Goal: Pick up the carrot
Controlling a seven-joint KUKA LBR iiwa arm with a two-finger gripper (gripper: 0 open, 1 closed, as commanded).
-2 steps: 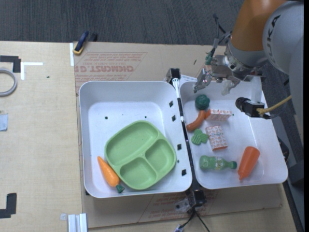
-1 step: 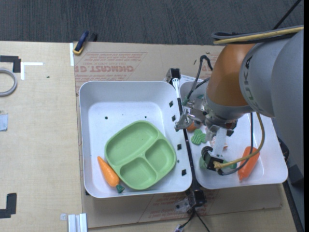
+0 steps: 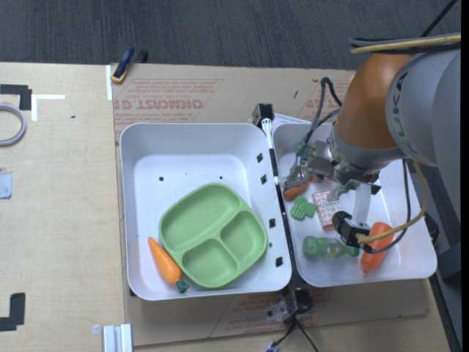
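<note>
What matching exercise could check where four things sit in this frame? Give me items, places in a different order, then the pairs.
Items:
1. carrot
2. green tray
3. green bottle
4. blue-and-yellow tool

Places:
A. lying in the right bin, near its front wall
B. on the cardboard, behind the left bin
C. in the left bin, at the tray's left edge
D. in the middle of the left bin

Pairs: 1-C, 2-D, 3-A, 4-B

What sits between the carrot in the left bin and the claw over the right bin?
In the camera view, the green divided plate lies between the carrot and the claw, then the two bins' adjoining walls.
</note>
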